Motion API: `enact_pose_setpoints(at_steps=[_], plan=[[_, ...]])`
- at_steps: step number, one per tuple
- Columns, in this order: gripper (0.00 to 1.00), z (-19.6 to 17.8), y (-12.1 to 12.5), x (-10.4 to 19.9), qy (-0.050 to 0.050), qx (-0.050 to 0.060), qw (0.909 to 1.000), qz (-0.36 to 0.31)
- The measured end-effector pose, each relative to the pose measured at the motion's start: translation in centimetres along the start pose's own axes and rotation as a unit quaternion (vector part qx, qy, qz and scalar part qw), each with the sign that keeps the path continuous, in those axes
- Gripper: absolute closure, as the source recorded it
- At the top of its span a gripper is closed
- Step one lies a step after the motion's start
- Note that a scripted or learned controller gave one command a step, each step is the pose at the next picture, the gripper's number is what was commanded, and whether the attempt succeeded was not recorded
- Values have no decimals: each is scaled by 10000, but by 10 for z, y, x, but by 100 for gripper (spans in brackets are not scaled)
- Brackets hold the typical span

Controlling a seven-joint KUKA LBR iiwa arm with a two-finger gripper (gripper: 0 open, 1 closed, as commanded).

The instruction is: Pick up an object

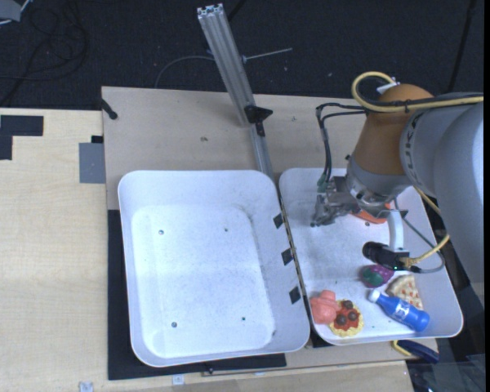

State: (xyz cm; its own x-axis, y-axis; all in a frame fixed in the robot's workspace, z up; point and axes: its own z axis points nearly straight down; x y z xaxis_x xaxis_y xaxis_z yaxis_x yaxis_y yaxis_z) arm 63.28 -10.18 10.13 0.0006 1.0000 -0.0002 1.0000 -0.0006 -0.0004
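In the right bin (pixel 306 243), the gripper (pixel 325 211) is hanging over a bare patch of floor near the bin's upper left, and you're looking at it too dark and too small to read the pincer, so I cannot tell whether it's spread or closed; nothing is showing in it. Your candidate objects are all sitting in the lower right corner of that bin, well apart from the tool: a blue bottle (pixel 401 309) lying on its side, a pizza-slice toy (pixel 406 288) just above it, a purple-green piece (pixel 375 274) beside that, a pink toy (pixel 323 305) touching a round yellow tart-like toy (pixel 345 319) near the front rim. Something orange (pixel 367 215) is peeking out under the wrist, mostly hidden by the arm. The left bin (pixel 200 264) is sitting beside it. My read: they're bunching in that corner, so you're needing a shift toward the front right before any descent. Tight clustering is raising the risk of a two-item or glancing grab.
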Motion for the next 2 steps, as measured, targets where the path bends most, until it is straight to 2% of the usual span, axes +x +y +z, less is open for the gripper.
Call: enact_pose_setpoints(at_steps=[1, 2], plan=[[100, -44, 0, 6, -1, -17, 10000, -4], [100, -100, 7, -2, -3, -25, 10000, 2]])
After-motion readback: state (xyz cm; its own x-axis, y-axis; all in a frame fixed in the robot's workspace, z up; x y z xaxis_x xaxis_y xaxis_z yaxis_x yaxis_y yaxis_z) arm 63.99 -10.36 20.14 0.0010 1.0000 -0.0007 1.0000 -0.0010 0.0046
